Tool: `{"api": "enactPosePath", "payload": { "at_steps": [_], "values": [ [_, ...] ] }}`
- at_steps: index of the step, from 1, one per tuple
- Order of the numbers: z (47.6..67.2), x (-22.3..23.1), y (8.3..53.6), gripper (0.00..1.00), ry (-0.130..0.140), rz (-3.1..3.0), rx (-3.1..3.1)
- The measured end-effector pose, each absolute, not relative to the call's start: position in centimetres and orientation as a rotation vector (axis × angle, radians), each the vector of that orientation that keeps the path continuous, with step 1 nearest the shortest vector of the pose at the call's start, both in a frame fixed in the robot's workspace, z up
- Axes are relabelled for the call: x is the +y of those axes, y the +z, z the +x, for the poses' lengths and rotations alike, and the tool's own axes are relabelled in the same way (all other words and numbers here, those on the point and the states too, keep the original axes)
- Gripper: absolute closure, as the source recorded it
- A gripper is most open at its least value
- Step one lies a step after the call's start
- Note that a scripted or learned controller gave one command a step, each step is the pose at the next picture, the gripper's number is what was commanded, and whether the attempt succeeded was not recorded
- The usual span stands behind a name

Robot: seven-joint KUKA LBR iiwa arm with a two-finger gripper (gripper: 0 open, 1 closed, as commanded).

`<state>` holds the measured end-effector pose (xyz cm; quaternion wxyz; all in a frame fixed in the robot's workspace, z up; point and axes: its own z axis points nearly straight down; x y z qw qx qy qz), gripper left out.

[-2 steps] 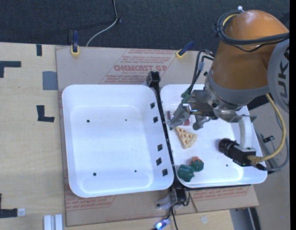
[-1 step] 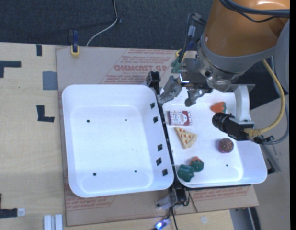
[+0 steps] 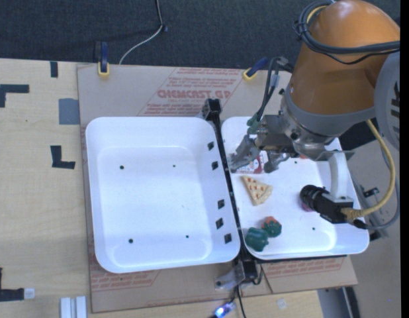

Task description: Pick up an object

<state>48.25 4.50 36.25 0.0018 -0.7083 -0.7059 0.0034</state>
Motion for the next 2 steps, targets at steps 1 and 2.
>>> {"api": "enactPosePath", "payload": {
  "at_steps": [1,2],
  "values": [
    [48.36,4.74,37.53,1.00,0.005,-2.218,-2.224],
    [48.37,4.80,38.47,1.00,0.007,-2.215,-2.225]
  ]
}}
